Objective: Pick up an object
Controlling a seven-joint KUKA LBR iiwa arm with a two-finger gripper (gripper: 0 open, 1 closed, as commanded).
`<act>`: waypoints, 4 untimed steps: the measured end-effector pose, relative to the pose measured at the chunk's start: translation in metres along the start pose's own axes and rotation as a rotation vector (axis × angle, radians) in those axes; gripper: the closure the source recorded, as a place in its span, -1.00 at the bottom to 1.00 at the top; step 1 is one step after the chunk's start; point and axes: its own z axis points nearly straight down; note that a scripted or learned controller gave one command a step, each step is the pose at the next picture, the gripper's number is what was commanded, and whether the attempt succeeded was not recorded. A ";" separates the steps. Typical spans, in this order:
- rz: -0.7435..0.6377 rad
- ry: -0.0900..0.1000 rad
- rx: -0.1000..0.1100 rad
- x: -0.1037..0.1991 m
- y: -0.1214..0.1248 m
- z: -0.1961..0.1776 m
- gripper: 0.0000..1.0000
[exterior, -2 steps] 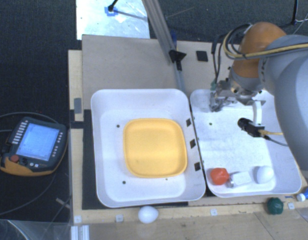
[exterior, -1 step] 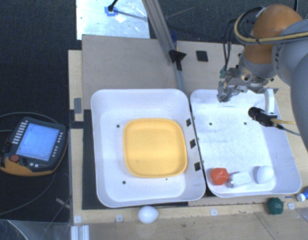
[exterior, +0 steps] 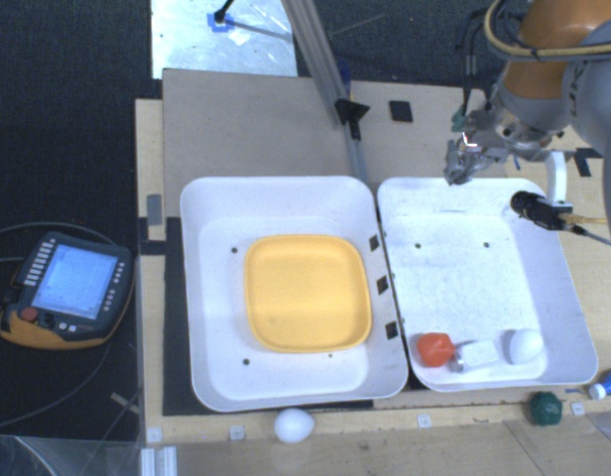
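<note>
- Gripper [exterior: 462, 170] hangs over the far rim of the right bin [exterior: 563, 296]; finger gap too small and blurred to tell.
- 3 candidates well below the fingers, at the near wall: orange piece [exterior: 433, 347], small white piece [exterior: 474, 355], white ball [exterior: 525, 345].
- Risk: packed together, so a descent may nudge 1 aside; the ball may roll.
- Yellow plate [exterior: 307, 292] down-left, probably too flat to pinch.

orange object [exterior: 433, 348] | white ball [exterior: 524, 345] | right bin, near edge
</note>
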 end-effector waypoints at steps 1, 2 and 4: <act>0.000 0.000 0.006 0.000 0.000 0.016 1.00; -0.003 0.001 0.004 0.042 -0.010 0.010 1.00; -0.003 0.002 0.005 0.132 -0.057 0.007 1.00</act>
